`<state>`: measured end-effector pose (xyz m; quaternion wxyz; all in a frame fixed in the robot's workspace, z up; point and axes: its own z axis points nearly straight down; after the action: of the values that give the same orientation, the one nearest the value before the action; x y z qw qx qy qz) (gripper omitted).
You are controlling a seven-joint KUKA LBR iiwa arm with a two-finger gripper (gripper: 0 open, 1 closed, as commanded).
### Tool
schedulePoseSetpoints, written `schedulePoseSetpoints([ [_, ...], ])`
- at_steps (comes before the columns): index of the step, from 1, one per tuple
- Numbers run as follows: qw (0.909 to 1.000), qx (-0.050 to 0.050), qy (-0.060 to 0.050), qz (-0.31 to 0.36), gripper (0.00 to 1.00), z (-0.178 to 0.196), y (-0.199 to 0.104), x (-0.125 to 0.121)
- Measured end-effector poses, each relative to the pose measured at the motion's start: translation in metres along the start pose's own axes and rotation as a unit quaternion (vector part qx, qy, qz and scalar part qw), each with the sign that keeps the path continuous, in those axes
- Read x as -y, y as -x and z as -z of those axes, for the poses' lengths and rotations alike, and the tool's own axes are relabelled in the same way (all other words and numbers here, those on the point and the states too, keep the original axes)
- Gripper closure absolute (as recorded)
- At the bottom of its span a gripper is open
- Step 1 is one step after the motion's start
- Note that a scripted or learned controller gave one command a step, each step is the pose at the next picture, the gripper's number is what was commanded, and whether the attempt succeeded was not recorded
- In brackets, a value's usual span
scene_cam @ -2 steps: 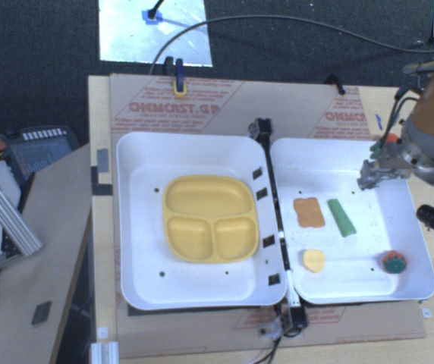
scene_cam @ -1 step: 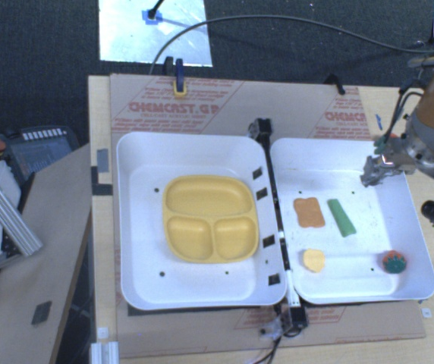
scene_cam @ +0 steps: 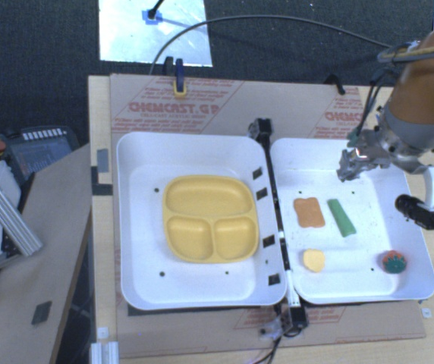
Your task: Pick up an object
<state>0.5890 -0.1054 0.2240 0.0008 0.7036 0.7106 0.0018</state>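
Several small objects lie in the right bin (scene_cam: 399, 287): a flat orange-brown piece (scene_cam: 309, 212), a green stick (scene_cam: 341, 217) just right of it, a yellow round piece (scene_cam: 313, 260) near the front, and a red-and-green ball (scene_cam: 393, 262) at the front right. My gripper (scene_cam: 350, 167) hangs over the back of this bin, up and slightly right of the green stick, apart from all the objects. I see nothing held in it.
The left bin (scene_cam: 137, 203) holds a yellow divided tray (scene_cam: 208, 217). A black divider (scene_cam: 272, 211) runs between the bins. A black cylindrical part (scene_cam: 418, 209) juts over the right bin's right side. Cables cross behind the bench.
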Motion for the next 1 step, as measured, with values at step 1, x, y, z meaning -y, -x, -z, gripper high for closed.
schedulePoseSetpoints([
  [1, 1.0000, 0.000, 0.000, 0.000, 1.00, 0.0080, -0.0505, -0.0017],
])
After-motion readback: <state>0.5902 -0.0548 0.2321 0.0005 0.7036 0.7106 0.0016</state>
